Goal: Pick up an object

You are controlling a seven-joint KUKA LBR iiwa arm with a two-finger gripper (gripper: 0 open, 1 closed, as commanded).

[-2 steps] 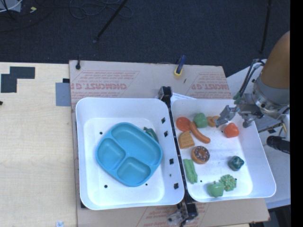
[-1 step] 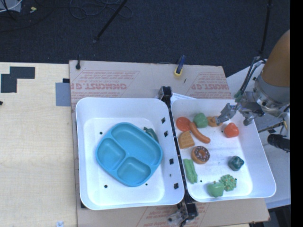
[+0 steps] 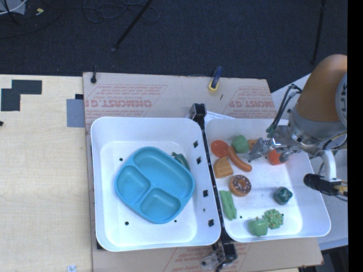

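The tool (image 3: pixel 265 147) sits low in the right bin (image 3: pixel 317 220), among the toy food near the carrot (image 3: pixel 238 161) and a red piece (image 3: pixel 275 157). Its grip state can't be made out. Nothing looks lifted; the pick remains.

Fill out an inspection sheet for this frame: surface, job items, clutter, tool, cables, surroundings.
Surface: two shallow white bins side by side on cardboard.
Job's things: right bin holds toy food, including brown doughnut, orange carrot, green pepper, dark green piece.
Clutter: blue three-compartment plastic plate in left bin.
Grippers: tool low over right bin's far side; grasp unclear.
Cables: black leads on dark floor.
Surroundings: wooden bench, blue-yellow clamp.
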